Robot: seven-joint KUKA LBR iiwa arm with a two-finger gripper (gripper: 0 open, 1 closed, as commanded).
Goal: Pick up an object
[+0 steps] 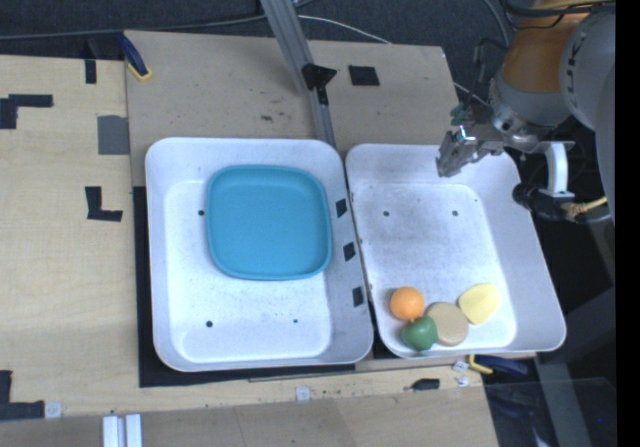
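1. Nearest me, in the near corner of the right bin, sit the four small things I could pick: an orange ball, a green ball touching a tan disc, and a yellow piece at the right. They are bunched close together.
2. In the left bin lies a blue plate, flat and alone.
3. I judge the step to be the approach: nothing is grasped yet, and the gripper is well apart from the cluster.
4. The next move, as I read it, calls for travel toward the near side of the right bin, then a descent on one piece. The orange ball or the yellow piece look easiest, each having a free side.
5. Far right, the gripper hangs over the far edge of the right bin, pointing down and leftward. I cannot tell whether it is spread or closed; I see nothing in it.
6. Behind it the arm bends in from the right, orange band uppermost.
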